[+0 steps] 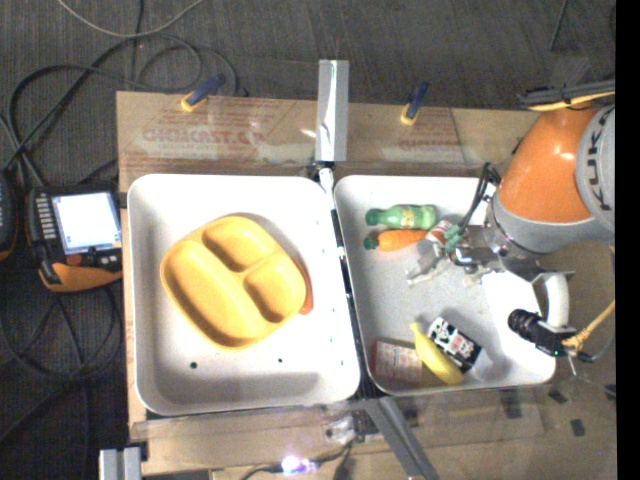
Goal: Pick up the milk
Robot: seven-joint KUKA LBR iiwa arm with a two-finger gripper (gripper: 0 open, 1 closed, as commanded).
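The milk [456,344] is a small dark carton with white markings, lying near the front of the right bin [520,368]. It rests against a yellow banana [436,356]. My gripper [424,265] hangs over the middle of the right bin, behind the milk and well apart from it. It is just in front of an orange carrot [401,239]. Its fingers point left and stand open with nothing between them.
A green bottle [402,215] lies behind the carrot. A small red and white thing [441,232] sits by the carrot's right end. A brown packet [398,361] lies at the right bin's front left. The left bin [160,368] holds a yellow divided plate [235,280].
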